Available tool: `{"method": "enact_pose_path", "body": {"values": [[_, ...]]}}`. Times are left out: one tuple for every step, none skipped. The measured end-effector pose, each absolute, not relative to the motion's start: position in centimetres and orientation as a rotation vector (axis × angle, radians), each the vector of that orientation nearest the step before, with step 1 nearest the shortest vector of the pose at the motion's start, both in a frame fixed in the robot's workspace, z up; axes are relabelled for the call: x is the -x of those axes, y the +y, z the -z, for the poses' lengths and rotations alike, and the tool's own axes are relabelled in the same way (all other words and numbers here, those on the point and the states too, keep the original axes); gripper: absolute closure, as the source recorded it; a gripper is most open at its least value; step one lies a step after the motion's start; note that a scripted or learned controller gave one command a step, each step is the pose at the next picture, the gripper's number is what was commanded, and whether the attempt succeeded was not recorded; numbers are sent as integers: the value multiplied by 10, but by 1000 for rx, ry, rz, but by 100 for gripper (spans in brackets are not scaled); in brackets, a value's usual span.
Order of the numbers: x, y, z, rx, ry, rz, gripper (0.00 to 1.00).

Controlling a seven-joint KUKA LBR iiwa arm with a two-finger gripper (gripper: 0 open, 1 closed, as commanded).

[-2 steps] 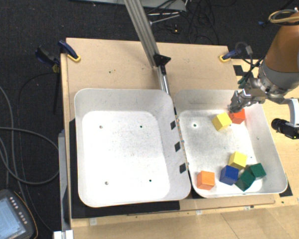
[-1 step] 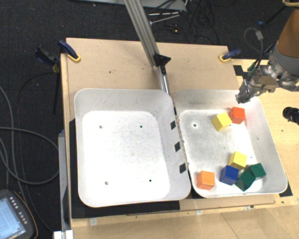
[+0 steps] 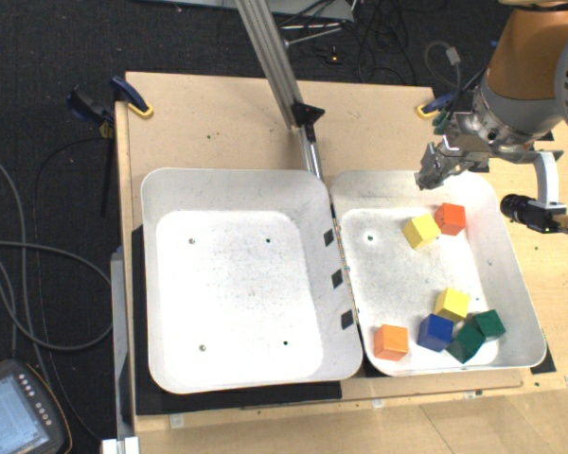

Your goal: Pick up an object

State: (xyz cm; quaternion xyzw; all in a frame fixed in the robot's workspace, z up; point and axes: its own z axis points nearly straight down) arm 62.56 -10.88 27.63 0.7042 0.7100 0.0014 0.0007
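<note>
The gripper (image 3: 439, 170) hangs above the far rim of the right bin (image 3: 511, 263), nothing visible between its fingers, and whether they stand apart or closed cannot be told from this angle. No object is lifted yet, so the pick remains wholly to do: nearest candidates are the red block (image 3: 450, 218) and a yellow block (image 3: 420, 231) just below the gripper, with further blocks clustered at the bin's near end. The arm (image 3: 530, 64) reaches in from the right, wrist tipped down toward the bin.
</note>
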Motion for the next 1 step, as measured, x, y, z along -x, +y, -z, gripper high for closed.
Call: {"method": "enact_pose_path", "body": {"values": [[-641,-52,-275,-2210,2231,-4,100]]}}
